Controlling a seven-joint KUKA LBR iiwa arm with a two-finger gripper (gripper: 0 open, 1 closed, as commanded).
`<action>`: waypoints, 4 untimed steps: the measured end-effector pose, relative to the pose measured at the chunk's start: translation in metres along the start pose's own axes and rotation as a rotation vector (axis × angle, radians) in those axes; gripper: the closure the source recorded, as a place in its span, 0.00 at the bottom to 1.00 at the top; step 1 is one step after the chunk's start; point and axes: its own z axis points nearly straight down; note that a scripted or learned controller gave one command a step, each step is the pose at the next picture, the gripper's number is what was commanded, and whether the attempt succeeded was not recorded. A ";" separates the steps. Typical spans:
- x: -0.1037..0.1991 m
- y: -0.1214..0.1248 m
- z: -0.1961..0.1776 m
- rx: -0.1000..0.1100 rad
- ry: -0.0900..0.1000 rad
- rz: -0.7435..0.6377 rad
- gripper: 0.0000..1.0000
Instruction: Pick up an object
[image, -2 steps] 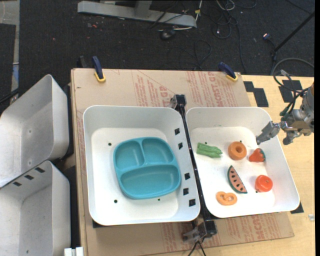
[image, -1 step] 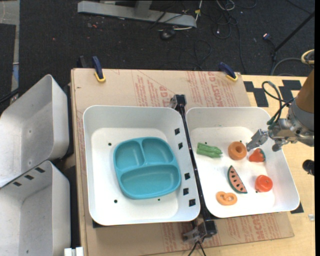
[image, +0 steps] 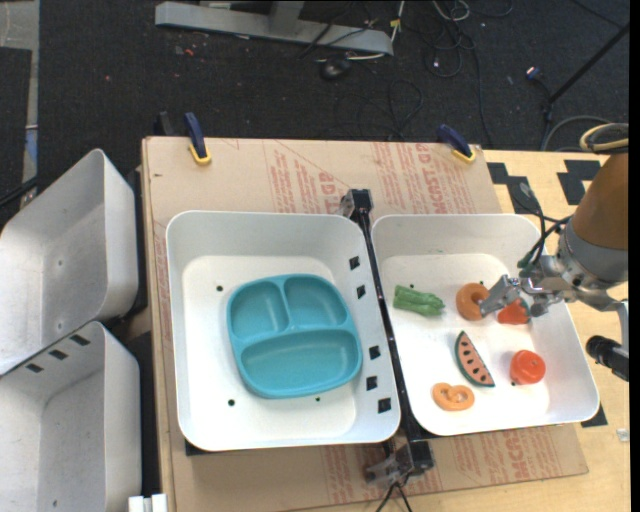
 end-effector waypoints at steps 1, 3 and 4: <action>0.004 0.000 0.064 0.000 0.001 0.000 0.00; 0.004 0.003 0.007 -0.008 -0.003 -0.004 1.00; 0.005 0.003 -0.056 -0.010 -0.003 -0.005 1.00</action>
